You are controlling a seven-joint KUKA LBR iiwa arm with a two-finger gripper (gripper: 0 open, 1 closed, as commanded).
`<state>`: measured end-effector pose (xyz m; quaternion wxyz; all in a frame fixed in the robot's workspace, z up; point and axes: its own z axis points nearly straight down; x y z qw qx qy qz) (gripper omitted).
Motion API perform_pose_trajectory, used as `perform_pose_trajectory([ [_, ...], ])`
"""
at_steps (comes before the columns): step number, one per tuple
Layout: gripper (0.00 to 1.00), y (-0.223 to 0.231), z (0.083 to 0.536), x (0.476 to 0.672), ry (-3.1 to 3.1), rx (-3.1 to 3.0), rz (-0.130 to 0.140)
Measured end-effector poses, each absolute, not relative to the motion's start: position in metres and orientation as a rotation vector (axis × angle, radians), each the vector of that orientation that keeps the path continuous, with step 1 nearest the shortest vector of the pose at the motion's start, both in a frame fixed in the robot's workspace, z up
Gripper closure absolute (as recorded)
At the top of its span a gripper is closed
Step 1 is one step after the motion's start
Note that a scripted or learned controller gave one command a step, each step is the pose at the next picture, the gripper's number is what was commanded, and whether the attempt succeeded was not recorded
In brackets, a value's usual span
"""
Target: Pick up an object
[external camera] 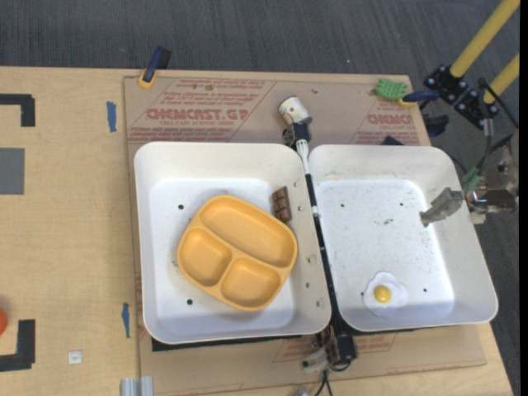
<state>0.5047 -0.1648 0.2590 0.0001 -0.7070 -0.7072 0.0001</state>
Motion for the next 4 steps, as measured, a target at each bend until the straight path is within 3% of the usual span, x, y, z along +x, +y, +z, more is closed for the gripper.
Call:
perform_pose_trajectory([
  [1,0.0,-0.179,0.12,0.479,-2.481,-1.927,0.0],
  [2,1.0,-0.179,0.13,0.48,-2.482,-1.93,-0.003],
  [3,1.0,-0.154,0.155,0.516,-2.001,-2.423,-0.001],
  [4,0.0,-0.154,0.155,0.516,-2.0,-2.423,-0.001],
])
